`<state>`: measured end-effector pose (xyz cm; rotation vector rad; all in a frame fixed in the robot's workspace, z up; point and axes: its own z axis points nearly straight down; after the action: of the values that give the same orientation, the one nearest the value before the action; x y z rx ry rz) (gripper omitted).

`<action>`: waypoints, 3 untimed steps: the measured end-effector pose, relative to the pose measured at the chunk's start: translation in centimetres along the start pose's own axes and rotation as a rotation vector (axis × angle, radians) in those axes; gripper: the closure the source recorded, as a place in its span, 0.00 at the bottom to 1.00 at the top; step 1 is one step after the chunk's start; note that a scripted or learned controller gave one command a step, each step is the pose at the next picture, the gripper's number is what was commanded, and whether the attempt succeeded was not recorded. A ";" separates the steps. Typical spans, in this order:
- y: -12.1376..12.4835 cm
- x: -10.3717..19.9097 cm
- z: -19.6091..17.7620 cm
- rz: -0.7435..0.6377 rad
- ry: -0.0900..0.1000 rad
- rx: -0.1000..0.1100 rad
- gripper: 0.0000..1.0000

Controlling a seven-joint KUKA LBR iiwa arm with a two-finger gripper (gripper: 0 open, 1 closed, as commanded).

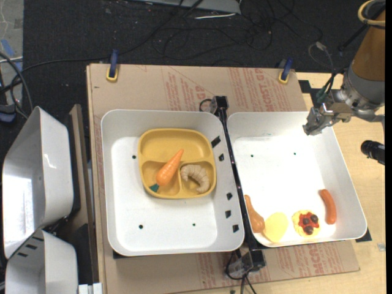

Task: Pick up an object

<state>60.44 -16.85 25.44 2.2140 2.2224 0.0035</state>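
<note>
Overhead, hovering above right bin (343, 164) far corner: gripper (316, 122), grasp impossible to tell; sausage (329, 206) well apart, near front.

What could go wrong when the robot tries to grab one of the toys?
1. The end effector sits over the far right corner of the right bin, while the sausage, yellow disc and little pizza crowd the near edge. It might bump the rim reaching them.
2. Those toys lie close together, so it could nudge a neighbour.
3. The carrot and shrimp sit inside the yellow plate; its dividers might block a grab.
</note>
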 end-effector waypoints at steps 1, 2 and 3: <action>1.1 6.3 0.6 -0.005 0.003 0.004 1.00; 1.0 10.8 0.7 -0.004 0.003 0.006 1.00; 1.4 17.2 1.3 -0.006 0.004 0.006 1.00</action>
<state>61.83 0.38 24.07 2.2121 2.2334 0.0014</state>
